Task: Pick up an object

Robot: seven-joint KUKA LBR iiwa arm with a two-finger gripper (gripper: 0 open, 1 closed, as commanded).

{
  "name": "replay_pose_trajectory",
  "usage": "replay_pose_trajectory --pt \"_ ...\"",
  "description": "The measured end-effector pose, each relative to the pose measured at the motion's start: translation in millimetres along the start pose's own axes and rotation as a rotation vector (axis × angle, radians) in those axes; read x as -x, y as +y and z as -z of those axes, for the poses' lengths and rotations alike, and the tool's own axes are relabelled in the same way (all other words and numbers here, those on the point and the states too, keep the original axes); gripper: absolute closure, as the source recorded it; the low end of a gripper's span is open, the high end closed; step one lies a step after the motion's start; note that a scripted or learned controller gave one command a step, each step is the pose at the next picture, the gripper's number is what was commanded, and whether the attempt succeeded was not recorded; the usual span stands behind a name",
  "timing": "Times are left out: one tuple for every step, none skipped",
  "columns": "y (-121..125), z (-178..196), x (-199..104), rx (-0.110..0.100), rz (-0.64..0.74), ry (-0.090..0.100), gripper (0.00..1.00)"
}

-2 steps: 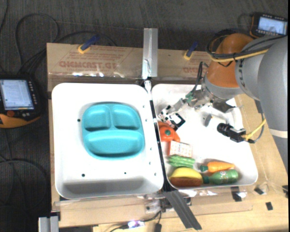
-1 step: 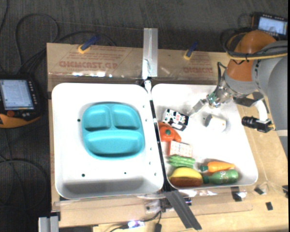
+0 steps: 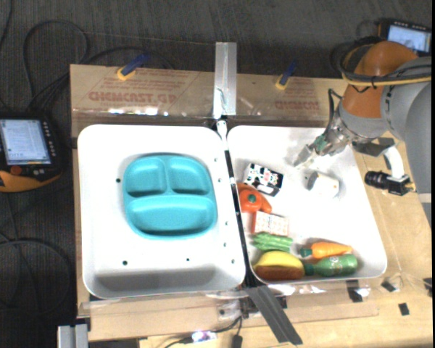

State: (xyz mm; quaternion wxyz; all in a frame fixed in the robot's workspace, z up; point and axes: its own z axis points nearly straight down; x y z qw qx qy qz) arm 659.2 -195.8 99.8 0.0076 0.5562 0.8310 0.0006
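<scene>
Gripper (image 3: 307,157) hovering over right bin (image 3: 362,194), fingers spread apart, gripping nothing. White object (image 3: 325,185) lying just below-right of fingertips, apart from them. Black-and-white patterned item (image 3: 264,178) sitting to gripper's left. Orange item (image 3: 252,200), carrot (image 3: 330,250), green vegetable (image 3: 335,264), yellow-red piece (image 3: 278,264) clustering well below gripper. Teal tray (image 3: 170,194) resting in left bin (image 3: 101,216), far left of gripper.

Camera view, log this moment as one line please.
gripper above right bin rear | nothing seen held | toys clustered front-left | teal divided plate in left bin
</scene>
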Motion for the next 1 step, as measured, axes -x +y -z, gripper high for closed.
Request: replay_pose_trajectory --pt "15.0 148.8 -4.2 -0.007 0.007 0.010 1.00"
